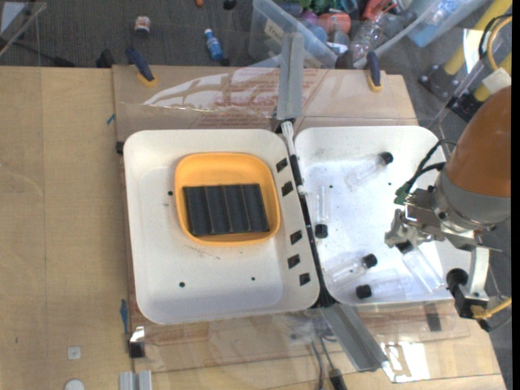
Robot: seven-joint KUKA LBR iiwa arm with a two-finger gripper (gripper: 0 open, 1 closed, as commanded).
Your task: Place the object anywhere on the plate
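i'm looking down on the tabletop (57, 218) and its two white bins. the left bin (154, 287) carries the plate (188, 169), an orange-yellow rounded square with a raised rim, and lying on it is a dark grey, flat, ribbed rectangular block (226, 210) with lengthwise grooves, sitting about centred and square to the plate's edges. the right bin (341, 149) has several clear plastic tubes with black caps scattered around: one near the top (370, 167), one by the divider (320, 216), one low in the middle (351, 264) and one more toward the front edge (386, 287). they're see-through and hard to make out against the white, mostly just the black caps stand out. my arm comes in from the right, orange band showing, and the end effector (404, 236) hangs over the right side of the right bin, near the tubes. i can't tell what state it's in from up here. behind the bins a clear tub of colourful odds and ends (341, 2) sits on the floor.
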